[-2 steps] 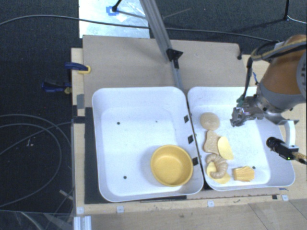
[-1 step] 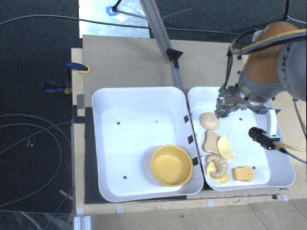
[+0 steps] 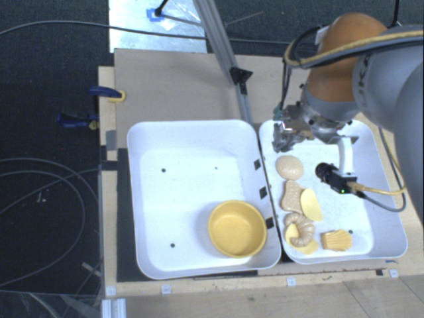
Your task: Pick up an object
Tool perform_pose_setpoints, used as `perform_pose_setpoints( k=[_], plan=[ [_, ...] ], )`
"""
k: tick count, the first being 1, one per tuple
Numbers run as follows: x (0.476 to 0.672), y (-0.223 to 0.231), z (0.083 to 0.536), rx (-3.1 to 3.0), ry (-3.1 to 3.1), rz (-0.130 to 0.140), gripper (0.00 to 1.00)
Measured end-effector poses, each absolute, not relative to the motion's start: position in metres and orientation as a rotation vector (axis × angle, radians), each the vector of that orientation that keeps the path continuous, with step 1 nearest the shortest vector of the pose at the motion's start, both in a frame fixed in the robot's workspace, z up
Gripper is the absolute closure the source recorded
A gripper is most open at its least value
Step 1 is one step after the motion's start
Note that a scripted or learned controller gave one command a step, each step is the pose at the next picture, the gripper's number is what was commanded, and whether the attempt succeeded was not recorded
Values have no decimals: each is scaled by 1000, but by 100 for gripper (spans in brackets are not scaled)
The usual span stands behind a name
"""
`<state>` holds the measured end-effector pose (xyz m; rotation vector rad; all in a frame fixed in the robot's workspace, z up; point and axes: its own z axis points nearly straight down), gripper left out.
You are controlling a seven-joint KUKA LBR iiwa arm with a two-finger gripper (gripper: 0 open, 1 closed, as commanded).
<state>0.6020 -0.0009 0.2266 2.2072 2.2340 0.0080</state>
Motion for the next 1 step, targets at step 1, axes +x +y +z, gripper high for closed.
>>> perform_pose_setpoints(
  k=[1],
  plan=[
    [608,53,224,2209,2233,5,100]
  ],
)
